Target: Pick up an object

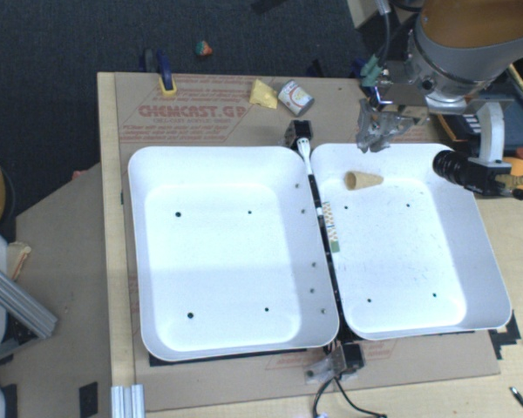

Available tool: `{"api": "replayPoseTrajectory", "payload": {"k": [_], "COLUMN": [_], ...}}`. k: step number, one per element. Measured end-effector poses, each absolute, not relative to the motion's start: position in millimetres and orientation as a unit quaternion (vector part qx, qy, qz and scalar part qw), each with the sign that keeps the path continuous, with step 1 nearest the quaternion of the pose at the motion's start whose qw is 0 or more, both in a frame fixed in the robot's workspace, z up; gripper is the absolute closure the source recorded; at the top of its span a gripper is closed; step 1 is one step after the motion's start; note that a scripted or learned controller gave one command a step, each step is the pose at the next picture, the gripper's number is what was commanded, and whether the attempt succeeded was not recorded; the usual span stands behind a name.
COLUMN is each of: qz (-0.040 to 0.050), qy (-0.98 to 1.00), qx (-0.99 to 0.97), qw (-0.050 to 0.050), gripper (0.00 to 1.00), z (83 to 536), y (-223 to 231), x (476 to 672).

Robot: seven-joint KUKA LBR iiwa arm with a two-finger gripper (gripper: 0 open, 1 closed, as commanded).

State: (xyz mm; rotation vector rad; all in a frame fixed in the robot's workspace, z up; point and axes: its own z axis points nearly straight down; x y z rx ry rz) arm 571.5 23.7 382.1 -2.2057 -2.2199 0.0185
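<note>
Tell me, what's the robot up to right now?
Tool above right bin's far rim, nothing seen in it. Cone lying in that bin, just below tool. Nothing between them.

My arm runs off the top and right edges, so its upper part is cut away. My claw is blurred and small (I cannot tell how its tips stand). The tiny object on the dark floor is too small to name. The desk hides partly beneath both bins.
</note>
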Motion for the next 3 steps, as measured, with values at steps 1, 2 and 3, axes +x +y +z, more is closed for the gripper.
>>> {"api": "replayPoseTrajectory", "payload": {"k": [1,2,3], "qz": [-0.002,-0.0013,0.0023], "qy": [-0.704,-0.703,-0.711], "qx": [-0.71,-0.711,-0.703], "qw": [-0.006,-0.006,0.005], "gripper": [1.0,1.0,1.0], "z": [459.0,512.1,407.0], "y": [-71.3,-153.8,-42.1], "x": [605.4,548.1,562.9]}}
